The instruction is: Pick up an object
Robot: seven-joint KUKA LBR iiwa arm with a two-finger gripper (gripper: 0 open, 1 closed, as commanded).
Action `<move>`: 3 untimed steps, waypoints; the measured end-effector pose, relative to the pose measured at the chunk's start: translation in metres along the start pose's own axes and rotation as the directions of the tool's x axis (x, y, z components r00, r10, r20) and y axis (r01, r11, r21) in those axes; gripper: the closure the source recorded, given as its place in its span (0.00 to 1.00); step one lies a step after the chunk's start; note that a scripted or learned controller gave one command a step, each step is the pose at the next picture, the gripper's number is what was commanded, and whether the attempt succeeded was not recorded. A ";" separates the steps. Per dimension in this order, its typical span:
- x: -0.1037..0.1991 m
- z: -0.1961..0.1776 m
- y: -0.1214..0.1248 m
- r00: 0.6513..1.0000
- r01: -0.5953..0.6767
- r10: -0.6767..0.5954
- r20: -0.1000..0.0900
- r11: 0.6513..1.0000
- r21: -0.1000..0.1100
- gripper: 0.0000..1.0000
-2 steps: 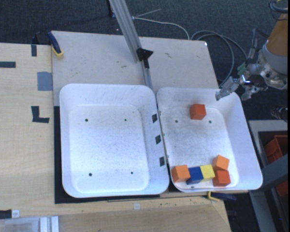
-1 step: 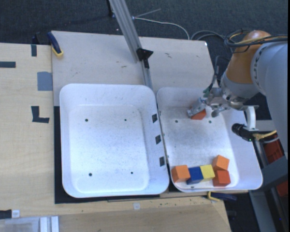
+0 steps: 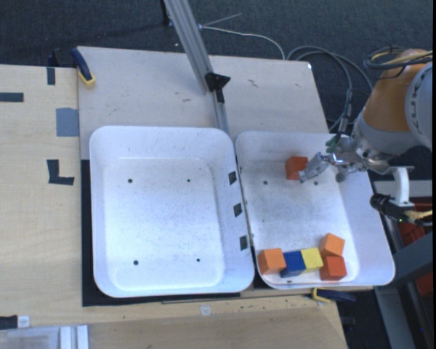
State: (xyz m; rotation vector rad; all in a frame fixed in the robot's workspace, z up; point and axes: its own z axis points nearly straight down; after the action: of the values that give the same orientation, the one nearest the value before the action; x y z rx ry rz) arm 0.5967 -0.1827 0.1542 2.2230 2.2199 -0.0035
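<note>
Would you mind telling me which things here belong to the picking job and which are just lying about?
Belong to the job:
claw
orange block beside it
blocks in the right bin's near corner: orange, blue, yellow, two more orange

Lying about:
left bin
clamp
cables

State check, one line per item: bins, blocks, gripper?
left bin: flat on the bench, no blocks in it
right bin: flat, holds all the blocks
lone orange block: on the bin floor, far end, just left of the gripper
orange, blue and yellow blocks: in a row along the near wall
two orange blocks: near right corner, by the row
gripper: low over the right bin
</note>
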 end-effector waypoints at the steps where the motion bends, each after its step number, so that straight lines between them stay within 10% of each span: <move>1: 0.048 0.064 0.050 1.000 0.008 -0.008 0.000 1.000 -0.003 0.00; 2: 0.046 0.053 0.047 1.000 0.005 -0.005 0.000 1.000 0.001 1.00; 3: 0.153 -0.043 0.078 1.000 0.012 -0.012 -0.005 1.000 -0.008 1.00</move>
State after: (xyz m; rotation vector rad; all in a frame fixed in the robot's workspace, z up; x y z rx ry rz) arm 0.6754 -0.0301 0.1967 2.2082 2.2307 0.0110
